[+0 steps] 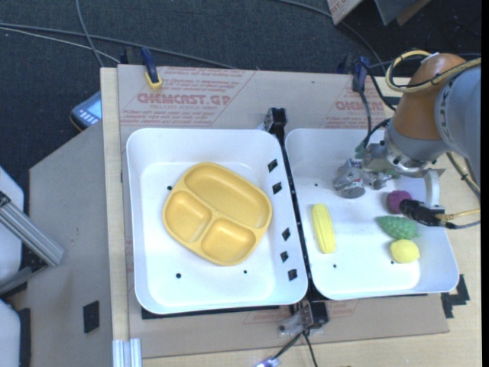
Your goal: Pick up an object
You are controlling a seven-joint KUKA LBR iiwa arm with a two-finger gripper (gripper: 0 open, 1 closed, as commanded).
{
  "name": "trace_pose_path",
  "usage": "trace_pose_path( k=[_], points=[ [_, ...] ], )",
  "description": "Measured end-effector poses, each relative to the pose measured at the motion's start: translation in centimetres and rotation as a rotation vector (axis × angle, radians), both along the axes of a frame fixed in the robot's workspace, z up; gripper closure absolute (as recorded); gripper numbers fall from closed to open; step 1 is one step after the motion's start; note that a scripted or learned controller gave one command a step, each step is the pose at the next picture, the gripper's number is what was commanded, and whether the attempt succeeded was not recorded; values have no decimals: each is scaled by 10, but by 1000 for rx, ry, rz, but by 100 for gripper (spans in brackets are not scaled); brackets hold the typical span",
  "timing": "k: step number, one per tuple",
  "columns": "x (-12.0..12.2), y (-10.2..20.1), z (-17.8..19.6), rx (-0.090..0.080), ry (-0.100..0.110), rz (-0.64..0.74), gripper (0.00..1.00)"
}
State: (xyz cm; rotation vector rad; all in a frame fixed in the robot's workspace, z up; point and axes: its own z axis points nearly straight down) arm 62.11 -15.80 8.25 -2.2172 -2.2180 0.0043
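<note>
Two red "CHEMCAST GP" prints (183,98) mark the surface's board. The claw (353,180) hangs in the right bin (367,281); its spread cannot be told. The corn cob (324,228) lies near, left below it.

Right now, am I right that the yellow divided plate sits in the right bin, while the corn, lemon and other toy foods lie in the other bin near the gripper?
Not quite: the camera view shows the yellow divided plate in the left bin. The corn, lemon and other toy foods lie in the right bin, near the gripper.

The bench (191,90) bears two white bins (145,228) side by side.
</note>
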Motion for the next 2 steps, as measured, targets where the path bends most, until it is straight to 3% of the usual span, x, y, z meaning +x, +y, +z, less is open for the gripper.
trace_pose_path(
  k=[1,2],
  points=[
    [2,0,14,-1,-7,0,100],
    [13,-2,73,-4,-13,1,100]
  ],
)
